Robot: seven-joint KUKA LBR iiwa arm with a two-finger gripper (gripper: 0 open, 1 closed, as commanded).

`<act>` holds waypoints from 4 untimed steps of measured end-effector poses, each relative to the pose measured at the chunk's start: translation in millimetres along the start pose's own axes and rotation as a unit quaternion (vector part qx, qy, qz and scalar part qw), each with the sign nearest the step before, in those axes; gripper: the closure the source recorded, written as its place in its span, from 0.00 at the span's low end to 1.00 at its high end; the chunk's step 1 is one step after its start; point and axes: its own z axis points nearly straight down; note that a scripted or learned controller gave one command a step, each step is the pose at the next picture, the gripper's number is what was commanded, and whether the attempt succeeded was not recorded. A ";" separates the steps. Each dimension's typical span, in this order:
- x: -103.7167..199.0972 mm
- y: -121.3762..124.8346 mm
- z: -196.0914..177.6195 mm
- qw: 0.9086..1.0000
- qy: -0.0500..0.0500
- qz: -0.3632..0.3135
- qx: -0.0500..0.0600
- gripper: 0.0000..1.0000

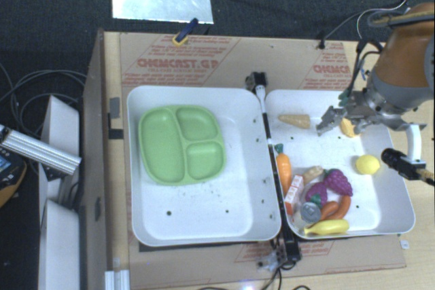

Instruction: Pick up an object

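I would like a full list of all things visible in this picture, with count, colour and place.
Shallow white plastic bins: 2, white, side by side on the bench.
Green divided plastic plate: 1, green, left bin.
Toy carrot: 1, orange, right bin, left edge.
Purple toy grapes: 1, purple, right bin.
Yellow toy banana: 1, yellow, right bin, front.
Yellow toy lemon: 1, yellow, right bin.
Beige wedge-shaped toy: 1, beige, right bin, back.
Hand: 1, grey, over right bin.
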 end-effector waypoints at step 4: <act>59.5 -37.8 19.3 1.000 0.000 -0.001 -0.001 1.00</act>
